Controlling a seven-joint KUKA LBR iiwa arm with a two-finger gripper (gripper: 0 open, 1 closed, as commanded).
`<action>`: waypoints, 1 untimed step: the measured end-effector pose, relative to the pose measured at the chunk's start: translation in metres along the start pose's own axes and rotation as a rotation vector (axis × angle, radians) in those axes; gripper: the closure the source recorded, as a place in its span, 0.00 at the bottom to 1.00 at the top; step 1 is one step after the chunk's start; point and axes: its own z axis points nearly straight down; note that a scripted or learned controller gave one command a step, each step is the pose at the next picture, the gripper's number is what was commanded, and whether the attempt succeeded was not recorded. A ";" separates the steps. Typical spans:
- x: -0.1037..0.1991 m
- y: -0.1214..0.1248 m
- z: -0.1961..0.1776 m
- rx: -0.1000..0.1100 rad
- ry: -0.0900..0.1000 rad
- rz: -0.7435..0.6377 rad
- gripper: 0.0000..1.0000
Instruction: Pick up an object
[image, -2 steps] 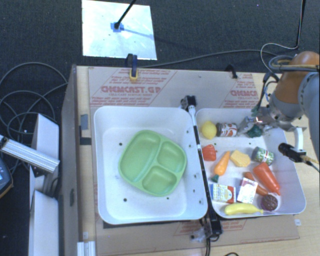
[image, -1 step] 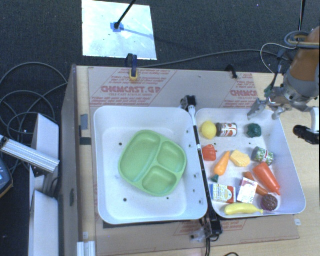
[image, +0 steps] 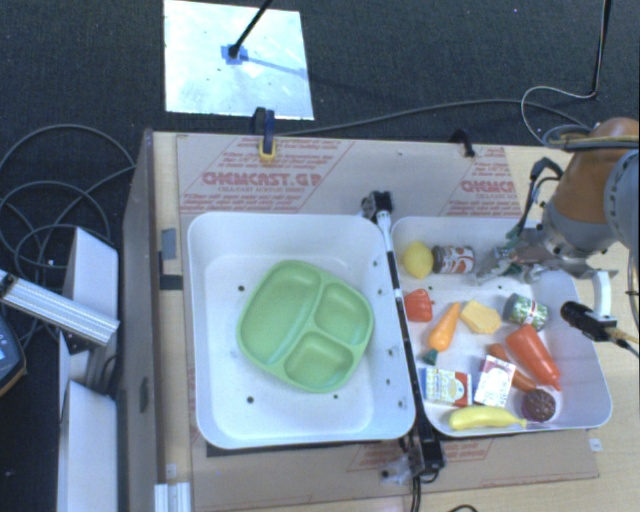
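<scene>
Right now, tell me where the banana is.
The banana lies in the right bin, along its near edge, just below the small cartons and left of the dark round piece.

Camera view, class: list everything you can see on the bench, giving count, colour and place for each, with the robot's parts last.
Bins: two, white, side by side on the bench.
Divided plate: one, light green, in the left bin.
Lemon: one, yellow, right bin, top left.
Can: one, red and white, beside the lemon.
Small carrot: one, orange, right bin, middle.
Cheese wedge: one, yellow, right of the small carrot.
Large carrot: one, orange-red, right side.
Banana: one, yellow, front edge of the right bin.
Small cartons: two, red and white, above the banana.
Arm: one, grey with an orange band, over the right bin's far corner.
Gripper: one, grey, by the can.
</scene>
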 end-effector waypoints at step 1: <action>0.000 -0.055 0.000 0.000 0.000 0.001 0.00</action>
